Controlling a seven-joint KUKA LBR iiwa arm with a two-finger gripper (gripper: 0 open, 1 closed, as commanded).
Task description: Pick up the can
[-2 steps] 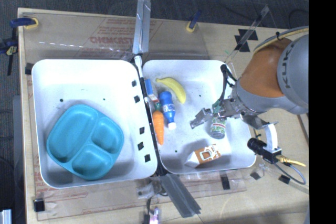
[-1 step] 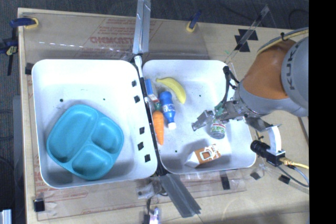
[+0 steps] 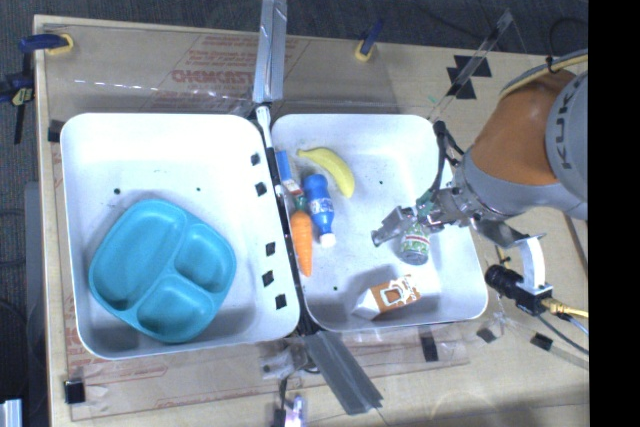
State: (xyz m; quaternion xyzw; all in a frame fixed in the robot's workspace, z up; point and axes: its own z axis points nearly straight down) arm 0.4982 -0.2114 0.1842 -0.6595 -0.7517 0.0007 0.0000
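While your gripper (image 3: 412,223) sits at the can (image 3: 415,243), right of centre, I cannot tell its finger spread. Watch for a glancing close rolling the can toward the carton (image 3: 395,296).

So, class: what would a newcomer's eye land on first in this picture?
Probably the big blue divided plate lying in the left bin. Next, the grey-and-orange arm reaching in from the right, its claw down at the can in the right bin, with a yellow banana further back.
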